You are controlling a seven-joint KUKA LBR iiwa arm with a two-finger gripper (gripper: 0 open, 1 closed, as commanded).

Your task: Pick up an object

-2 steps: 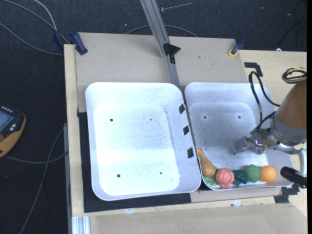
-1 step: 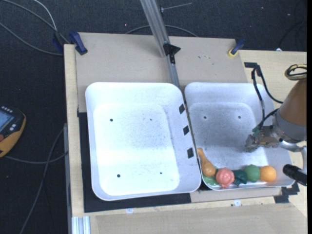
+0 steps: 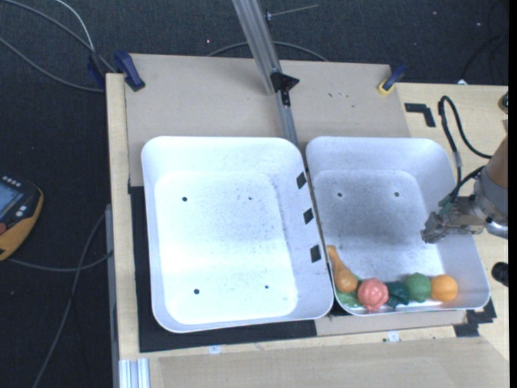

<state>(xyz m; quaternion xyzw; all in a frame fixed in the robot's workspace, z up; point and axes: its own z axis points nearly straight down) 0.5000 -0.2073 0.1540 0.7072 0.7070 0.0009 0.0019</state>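
Pincer poised over the right bin, nothing picked yet

Camera view: the pincer (image 3: 432, 231) hangs at the right bin's (image 3: 363, 156) right side, low over its speckled floor, with the grey arm (image 3: 493, 186) coming in from the right edge. Whether the pincer is open or closed cannot be told from this slant; nothing is seen held in it.

The things to pick lie in a row along the right bin's near wall: an orange carrot-like piece (image 3: 342, 272) at the left end, a pink ball (image 3: 372, 293) just beside it, a green object (image 3: 418, 286) further right, and an orange ball (image 3: 444, 287) at the right end. They sit touching or nearly touching one another, pressed toward the rim. The left bin (image 3: 218, 233) holds no objects that can be made out.

By my reading, the task is at the approach step: the pincer is near the orange ball and green object but apart from them, toward the far side of the row. The next move calls for travelling toward the near wall and coming down on one object.

Room is tight there. The near wall and right wall crowd the orange ball, and neighbours flank each piece, so a descent risks striking the rim or nudging the row. The middle of the right bin is open floor, with free room to reposition. The worktop (image 3: 210, 95) beyond the bins is bare board with clamps at its corners.
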